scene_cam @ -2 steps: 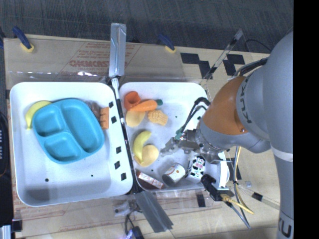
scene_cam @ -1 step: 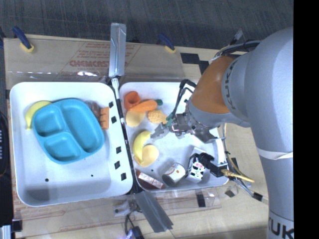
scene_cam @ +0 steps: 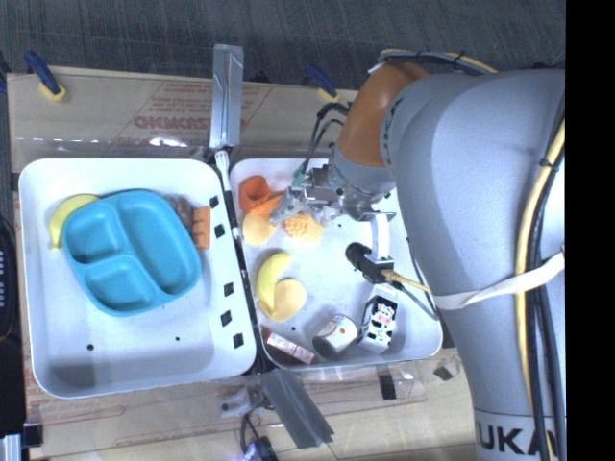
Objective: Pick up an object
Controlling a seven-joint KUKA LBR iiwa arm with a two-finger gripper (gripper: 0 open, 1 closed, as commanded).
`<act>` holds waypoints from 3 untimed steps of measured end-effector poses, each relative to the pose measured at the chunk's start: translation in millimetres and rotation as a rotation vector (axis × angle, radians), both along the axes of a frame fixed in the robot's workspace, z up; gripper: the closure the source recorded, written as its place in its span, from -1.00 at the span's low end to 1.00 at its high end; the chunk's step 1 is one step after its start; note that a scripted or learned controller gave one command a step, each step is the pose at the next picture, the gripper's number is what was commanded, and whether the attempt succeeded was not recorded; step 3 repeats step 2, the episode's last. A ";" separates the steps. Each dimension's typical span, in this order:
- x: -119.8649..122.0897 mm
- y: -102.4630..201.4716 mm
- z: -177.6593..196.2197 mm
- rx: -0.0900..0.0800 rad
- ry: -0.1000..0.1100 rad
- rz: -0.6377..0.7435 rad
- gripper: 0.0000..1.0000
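My gripper point(scene_cam: 300, 203) hangs low over the far part of the right bin point(scene_cam: 413, 339). Just below its tip lies a bumpy yellow-orange ball point(scene_cam: 305, 228), touching or nearly touching it. An orange cup-like piece point(scene_cam: 254, 192) and a smooth yellow-orange fruit point(scene_cam: 257, 228) sit just to the left. Nearer the front are a yellow banana-like piece point(scene_cam: 272, 271) and a pale yellow round fruit point(scene_cam: 289, 299). A small can point(scene_cam: 336, 334), a white black-spotted mug point(scene_cam: 381, 323) and a brown bar point(scene_cam: 289, 348) line the front edge.
The left bin point(scene_cam: 115, 353) holds a blue divided tray point(scene_cam: 130, 248), a yellow banana point(scene_cam: 63, 214) peeking out behind it, and a brown-orange item point(scene_cam: 197, 225) by the dividing wall. The arm's grey body covers the right bin's right side.
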State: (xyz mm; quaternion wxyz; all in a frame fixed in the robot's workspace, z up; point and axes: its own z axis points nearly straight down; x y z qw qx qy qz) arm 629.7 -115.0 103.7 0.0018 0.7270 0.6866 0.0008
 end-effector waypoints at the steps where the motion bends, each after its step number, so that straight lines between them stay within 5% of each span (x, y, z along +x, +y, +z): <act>1: -32.2 6.9 -12.5 0.003 0.008 0.027 -1.00; 2: -32.0 8.0 -2.9 0.004 0.010 0.034 1.00; 3: -32.0 8.0 -2.9 0.004 0.010 0.034 1.00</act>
